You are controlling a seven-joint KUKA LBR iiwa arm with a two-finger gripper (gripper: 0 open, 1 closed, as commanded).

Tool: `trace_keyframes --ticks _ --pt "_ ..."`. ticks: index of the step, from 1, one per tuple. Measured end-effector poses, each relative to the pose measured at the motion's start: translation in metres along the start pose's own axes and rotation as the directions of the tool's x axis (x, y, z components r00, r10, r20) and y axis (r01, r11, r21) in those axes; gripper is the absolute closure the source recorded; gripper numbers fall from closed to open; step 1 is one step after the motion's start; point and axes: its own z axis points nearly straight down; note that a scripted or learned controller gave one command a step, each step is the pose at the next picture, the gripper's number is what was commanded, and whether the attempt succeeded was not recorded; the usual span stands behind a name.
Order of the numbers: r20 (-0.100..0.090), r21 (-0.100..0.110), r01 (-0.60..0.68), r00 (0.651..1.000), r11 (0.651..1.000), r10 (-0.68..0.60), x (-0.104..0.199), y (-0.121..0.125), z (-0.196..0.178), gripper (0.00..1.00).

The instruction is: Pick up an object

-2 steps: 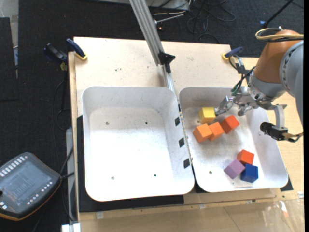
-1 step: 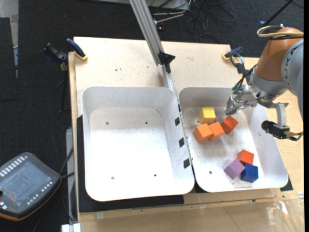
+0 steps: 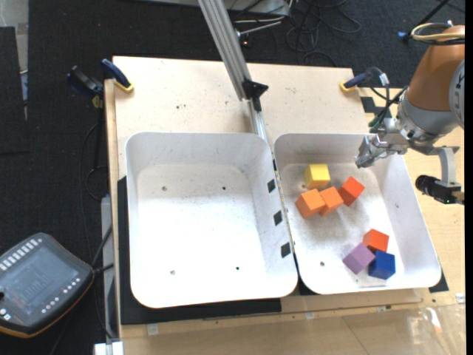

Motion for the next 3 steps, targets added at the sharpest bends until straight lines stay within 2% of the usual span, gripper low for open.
trace_keyframes --ticks 1,2,3 --pt "0.001 -0.002 0.003 1.0 1.0 -0.003 -0.001 0.002 -0.054 1.0" --pt "-0.004 0.005 0.008 1.0 1.0 -0.008 0.05 -0.012 -0.065 1.0" --pt "-0.005 0.007 0.01 1.0 1.0 -0.01 0.113 -0.015 -0.066 1.0"
